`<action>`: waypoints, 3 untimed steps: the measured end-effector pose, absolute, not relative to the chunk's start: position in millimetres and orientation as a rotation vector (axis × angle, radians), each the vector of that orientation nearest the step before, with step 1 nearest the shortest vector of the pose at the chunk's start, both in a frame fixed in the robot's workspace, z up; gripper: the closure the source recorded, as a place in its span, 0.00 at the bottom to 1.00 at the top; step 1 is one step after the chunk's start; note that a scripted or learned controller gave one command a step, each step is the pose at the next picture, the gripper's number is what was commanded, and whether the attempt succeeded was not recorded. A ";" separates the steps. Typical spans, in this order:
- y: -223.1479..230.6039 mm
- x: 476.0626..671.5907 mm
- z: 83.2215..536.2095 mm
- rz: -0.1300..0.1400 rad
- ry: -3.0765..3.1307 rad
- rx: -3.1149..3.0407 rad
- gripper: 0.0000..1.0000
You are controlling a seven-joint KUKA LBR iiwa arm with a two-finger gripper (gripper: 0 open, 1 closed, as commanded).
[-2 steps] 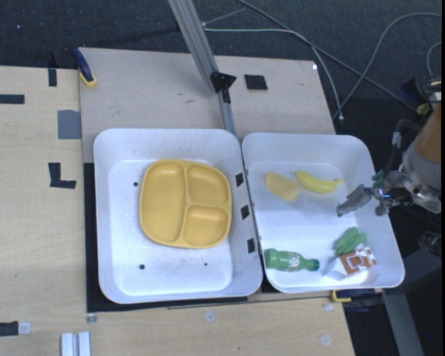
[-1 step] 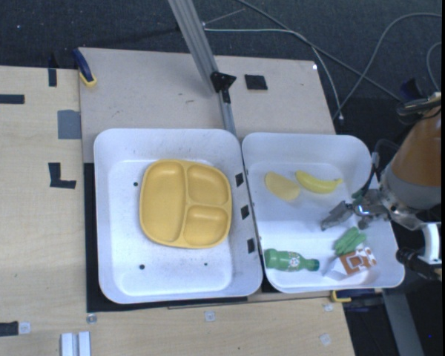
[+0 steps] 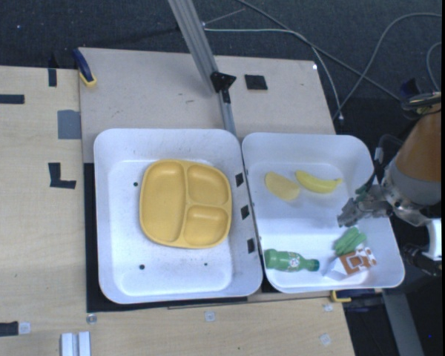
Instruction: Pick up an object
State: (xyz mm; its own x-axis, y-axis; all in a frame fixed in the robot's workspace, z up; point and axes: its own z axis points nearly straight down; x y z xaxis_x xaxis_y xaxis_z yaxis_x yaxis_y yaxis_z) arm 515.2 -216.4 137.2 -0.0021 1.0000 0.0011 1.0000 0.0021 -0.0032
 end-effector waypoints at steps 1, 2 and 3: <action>-217.2 524.1 183.4 -0.001 -2.225 -2.221 1.00; -216.9 524.9 232.8 -0.002 -2.226 -2.222 1.00; -161.7 533.3 241.6 -0.002 -2.228 -2.213 1.00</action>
